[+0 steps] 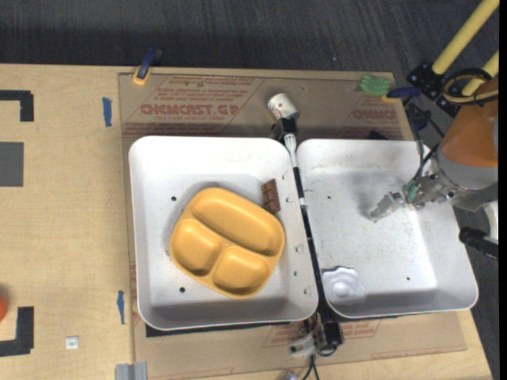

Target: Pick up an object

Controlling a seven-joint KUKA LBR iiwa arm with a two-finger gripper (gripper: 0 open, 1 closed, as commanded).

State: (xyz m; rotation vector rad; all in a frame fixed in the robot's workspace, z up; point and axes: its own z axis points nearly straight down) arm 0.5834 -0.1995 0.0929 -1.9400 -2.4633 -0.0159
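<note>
Two shallow white bins sit side by side on the desk (63, 212), touching along their inner edges at the middle of the view. The left bin (150, 212) holds a yellow divided tray (228, 241), turned upside down so its three rounded humps face up, lying a little toward six o'clock of that bin's centre and tilted on the diagonal. Just beside the tray at its two o'clock corner lies a small brown block (271, 196), close to the bin's right wall. The right bin (444, 283) holds a small white cup-like piece (342, 283) near its seven o'clock corner, close to the rim. The arm (472, 150) reaches in from three o'clock, its orange band above the grey wrist, and its end effector (386, 204) hangs low over the middle of the right bin, pointing toward nine o'clock; whether it is apart or together cannot be told, and nothing can be made out in it. It is well apart from the white piece and from the things in the left bin.
</note>
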